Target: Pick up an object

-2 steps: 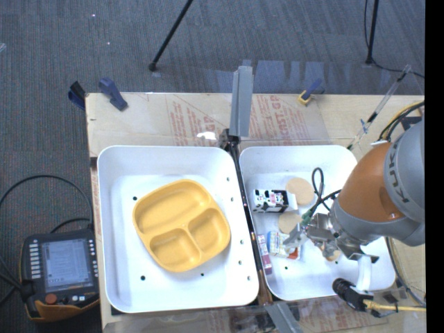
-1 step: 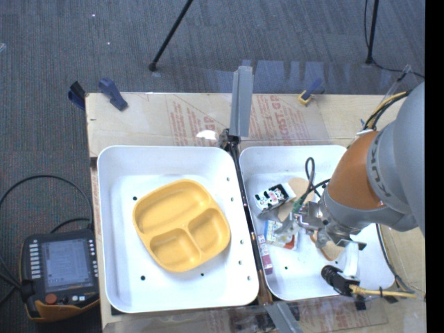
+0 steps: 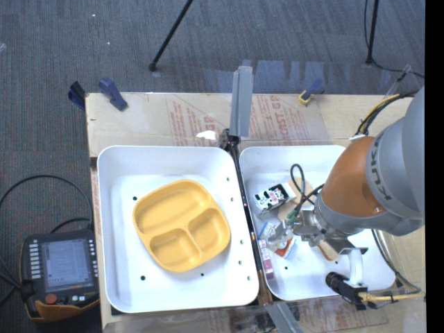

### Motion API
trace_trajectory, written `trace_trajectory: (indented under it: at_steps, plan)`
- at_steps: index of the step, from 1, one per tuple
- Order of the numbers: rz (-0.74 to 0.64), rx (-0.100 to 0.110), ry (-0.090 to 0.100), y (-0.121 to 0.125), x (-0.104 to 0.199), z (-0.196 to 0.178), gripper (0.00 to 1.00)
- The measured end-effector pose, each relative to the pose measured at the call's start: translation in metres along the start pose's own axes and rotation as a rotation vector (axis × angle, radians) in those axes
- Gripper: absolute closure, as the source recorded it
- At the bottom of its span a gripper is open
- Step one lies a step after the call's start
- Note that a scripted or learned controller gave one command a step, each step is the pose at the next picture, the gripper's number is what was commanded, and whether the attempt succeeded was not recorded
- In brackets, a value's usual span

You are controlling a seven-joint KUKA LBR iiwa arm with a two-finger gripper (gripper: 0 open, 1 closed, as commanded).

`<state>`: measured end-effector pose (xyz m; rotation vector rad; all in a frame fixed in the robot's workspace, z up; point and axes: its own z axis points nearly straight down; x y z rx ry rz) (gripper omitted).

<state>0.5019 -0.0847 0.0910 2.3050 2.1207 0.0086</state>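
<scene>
One hand (image 3: 288, 229) sits low among clutter (image 3: 274, 217) near the right bin's (image 3: 312, 293) left wall; its opening cannot be told.

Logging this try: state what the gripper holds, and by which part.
Cannot be told: the gripper sits low among the small items in the right bin.

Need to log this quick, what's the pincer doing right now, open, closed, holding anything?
Pincer: cannot be told; it sits low among the clutter in the right bin.
</scene>
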Motion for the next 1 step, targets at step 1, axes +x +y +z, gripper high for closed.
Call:
trace_trajectory:
  at_steps: [1]
  plan:
    - [-0.001,0.005,0.005,0.0006,0.0013,-0.0082,1.0]
